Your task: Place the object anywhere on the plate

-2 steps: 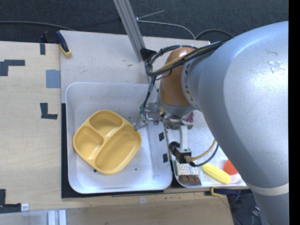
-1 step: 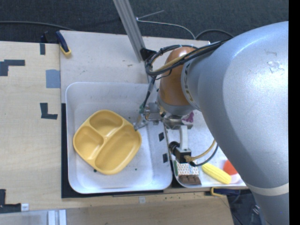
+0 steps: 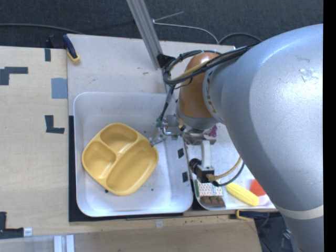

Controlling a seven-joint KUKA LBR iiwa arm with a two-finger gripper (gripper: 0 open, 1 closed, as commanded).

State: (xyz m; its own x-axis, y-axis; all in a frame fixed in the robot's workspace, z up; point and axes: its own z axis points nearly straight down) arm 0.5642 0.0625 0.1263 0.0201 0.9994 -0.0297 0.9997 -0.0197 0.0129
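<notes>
Presently on the bench: two white bins side by side.

Left bin [image 3: 84, 196]: one yellow plate [image 3: 119, 159] with three compartments, lying flat towards the bin's left half.

Right bin [image 3: 227, 152]: a yellow corn cob [image 3: 242, 194], a brown ridged bar [image 3: 211, 195] just left of it, and an orange piece [image 3: 256, 186] just right of it, all at the near edge and well apart from the plate. Which of them is the object to be placed cannot be told.

Gripper [image 3: 160, 134]: low over the left bin's right side, just beside the plate's right rim. Whether it is open, closed or gripping anything cannot be told.

Arm [image 3: 278, 114]: grey, covering most of the right bin.
</notes>
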